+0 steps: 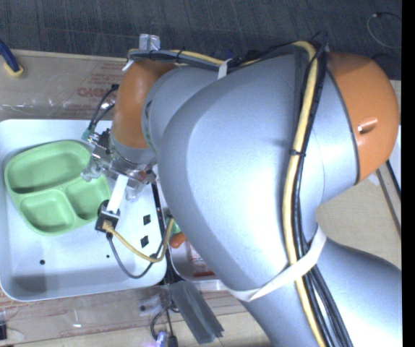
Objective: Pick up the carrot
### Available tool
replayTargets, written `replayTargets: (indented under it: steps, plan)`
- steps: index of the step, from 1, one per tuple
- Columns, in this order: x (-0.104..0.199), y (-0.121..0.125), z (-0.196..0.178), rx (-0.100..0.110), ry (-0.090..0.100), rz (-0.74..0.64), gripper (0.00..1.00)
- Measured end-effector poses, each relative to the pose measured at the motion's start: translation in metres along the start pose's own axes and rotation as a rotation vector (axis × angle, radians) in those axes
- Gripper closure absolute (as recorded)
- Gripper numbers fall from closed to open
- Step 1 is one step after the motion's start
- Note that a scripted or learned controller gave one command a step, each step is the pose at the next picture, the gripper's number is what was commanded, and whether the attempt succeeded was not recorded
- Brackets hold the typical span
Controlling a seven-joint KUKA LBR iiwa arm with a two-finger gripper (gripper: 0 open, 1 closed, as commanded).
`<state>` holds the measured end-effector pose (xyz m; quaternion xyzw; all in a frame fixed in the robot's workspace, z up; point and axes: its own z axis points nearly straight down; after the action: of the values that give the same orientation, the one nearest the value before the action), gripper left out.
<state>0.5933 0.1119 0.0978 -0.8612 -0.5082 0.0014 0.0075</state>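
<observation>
the end effector (100, 159) hangs over the green tray (52, 186) in the left bin (19, 280); whether it grips anything is unclear. a carrot (176, 238) peeks out under the arm (265, 186).

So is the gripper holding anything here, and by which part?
Cannot tell: the gripper sits over the green tray, hidden by the arm.

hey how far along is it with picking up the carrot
Nothing looks done yet. The carrot shows as a small orange patch in the right bin, mostly hidden under the arm, and looks unlifted. In hand: the gripper is over the left bin, at the green divided tray. Left: moving to the carrot, grasping and lifting it.
</observation>
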Motion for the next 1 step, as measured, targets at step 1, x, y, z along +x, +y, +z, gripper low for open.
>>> replayTargets:
  steps: [1]
  plan:
    - [0.0035,0.0029,0.0002,-0.009,-0.013,-0.162,0.0]
